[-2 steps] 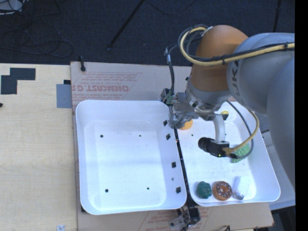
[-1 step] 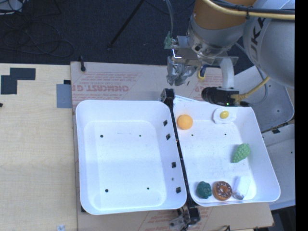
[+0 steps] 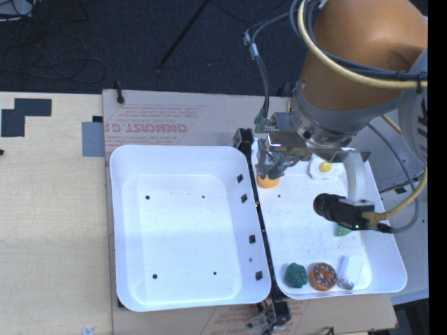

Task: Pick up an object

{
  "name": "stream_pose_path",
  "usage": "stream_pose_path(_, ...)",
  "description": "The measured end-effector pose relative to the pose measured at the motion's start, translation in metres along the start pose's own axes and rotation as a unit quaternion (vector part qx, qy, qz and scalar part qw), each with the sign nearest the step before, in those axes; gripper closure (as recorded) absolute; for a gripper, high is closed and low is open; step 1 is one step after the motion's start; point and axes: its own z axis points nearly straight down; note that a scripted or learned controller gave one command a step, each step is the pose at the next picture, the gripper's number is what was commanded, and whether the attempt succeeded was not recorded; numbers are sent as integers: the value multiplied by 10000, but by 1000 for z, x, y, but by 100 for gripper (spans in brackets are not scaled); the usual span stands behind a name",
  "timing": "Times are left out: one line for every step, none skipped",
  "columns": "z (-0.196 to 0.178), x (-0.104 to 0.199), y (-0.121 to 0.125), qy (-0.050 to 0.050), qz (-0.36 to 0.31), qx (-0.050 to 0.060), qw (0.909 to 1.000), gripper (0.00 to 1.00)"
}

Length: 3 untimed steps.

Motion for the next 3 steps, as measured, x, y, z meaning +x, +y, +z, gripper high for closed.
stream_pose_path(-118,-55,45,-13,32,-89,10000,100)
stream_pose_path(-62,-134,5,-13,52,12,10000,100)
stream_pose_path(56,-176,14,-8,33,44,10000,100)
